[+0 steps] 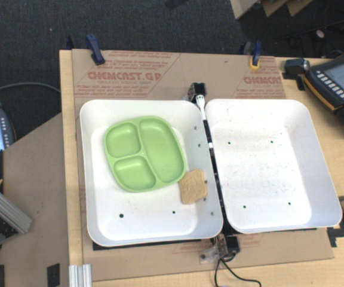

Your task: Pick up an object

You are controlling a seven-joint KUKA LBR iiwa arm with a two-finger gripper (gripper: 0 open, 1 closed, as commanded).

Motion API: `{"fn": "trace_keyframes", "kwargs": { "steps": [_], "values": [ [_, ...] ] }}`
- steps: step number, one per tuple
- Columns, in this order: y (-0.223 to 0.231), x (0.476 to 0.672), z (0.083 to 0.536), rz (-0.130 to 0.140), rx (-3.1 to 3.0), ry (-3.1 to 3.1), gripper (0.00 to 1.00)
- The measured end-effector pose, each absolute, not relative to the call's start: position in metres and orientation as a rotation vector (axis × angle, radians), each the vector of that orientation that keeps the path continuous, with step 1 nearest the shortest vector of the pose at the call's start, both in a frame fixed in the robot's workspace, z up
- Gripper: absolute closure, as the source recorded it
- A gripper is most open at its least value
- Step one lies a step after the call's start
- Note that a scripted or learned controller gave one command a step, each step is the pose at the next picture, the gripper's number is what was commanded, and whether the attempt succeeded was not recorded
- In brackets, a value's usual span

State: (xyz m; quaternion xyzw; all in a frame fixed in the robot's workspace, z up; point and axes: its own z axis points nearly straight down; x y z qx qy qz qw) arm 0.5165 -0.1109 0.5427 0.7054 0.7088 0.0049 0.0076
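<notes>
Where it lies tilted, green tray [144, 154] — long axis upper-left to lower-right.

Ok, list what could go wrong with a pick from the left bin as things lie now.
1. The tan sponge-like piece touches the rim of the green divided plate, so fingers closing on it may catch or shove the plate instead.
2. It also lies close to the left bin's right wall, which may block a finger.
3. The plate looks broad and shallow, probably hard to grip from above.

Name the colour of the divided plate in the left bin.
Light green; the plate shows best in the camera view, beside a tan sponge.
</notes>
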Motion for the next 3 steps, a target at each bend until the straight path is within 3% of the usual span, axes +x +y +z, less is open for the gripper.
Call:
{"fn": "trace_keyframes", "kwargs": {
  "steps": [1, 2, 3],
  "values": [
    [-0.085, 0.478, 0.475, -0.006, 2.223, 2.228, 1.00],
    [-0.070, 0.478, 0.356, -0.013, 2.229, 2.230, 1.00],
    [-0.044, 0.515, 0.506, 0.021, 2.206, 2.215, 1.00]
  ]
}}
